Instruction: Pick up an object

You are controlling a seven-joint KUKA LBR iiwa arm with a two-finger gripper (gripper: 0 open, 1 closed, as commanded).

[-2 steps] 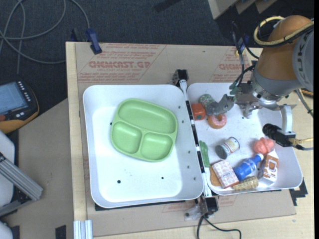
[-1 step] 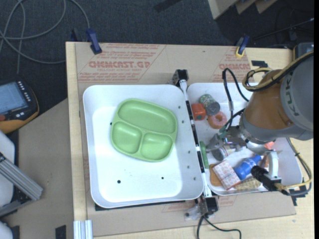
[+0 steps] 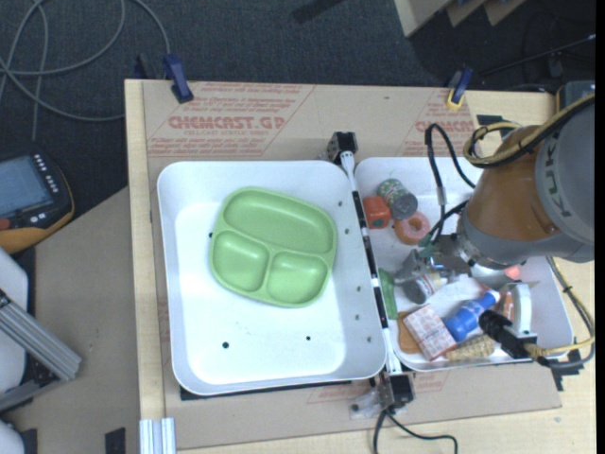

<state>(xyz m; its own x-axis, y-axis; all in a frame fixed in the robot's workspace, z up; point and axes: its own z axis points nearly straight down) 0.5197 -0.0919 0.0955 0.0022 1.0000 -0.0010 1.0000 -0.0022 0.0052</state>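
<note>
The right bin (image 3: 558,303) holds a jumble of small objects: a grey can (image 3: 397,199), an orange-red block (image 3: 377,212), an orange ring (image 3: 412,228), a blue bottle (image 3: 467,317), a pink patterned packet (image 3: 427,331) and a tan piece (image 3: 470,350). My gripper (image 3: 423,265) hangs low over the middle of this bin, beside the orange ring and above the packet. The orange-banded wrist (image 3: 510,206) covers the bin's right half.
The left bin (image 3: 189,282) holds a green three-compartment plate (image 3: 272,246). A black divider clamp (image 3: 343,146) sits between the bins at the back. Cables (image 3: 444,164) loop over the right bin. Brown cardboard (image 3: 227,121) lies under both bins.
</note>
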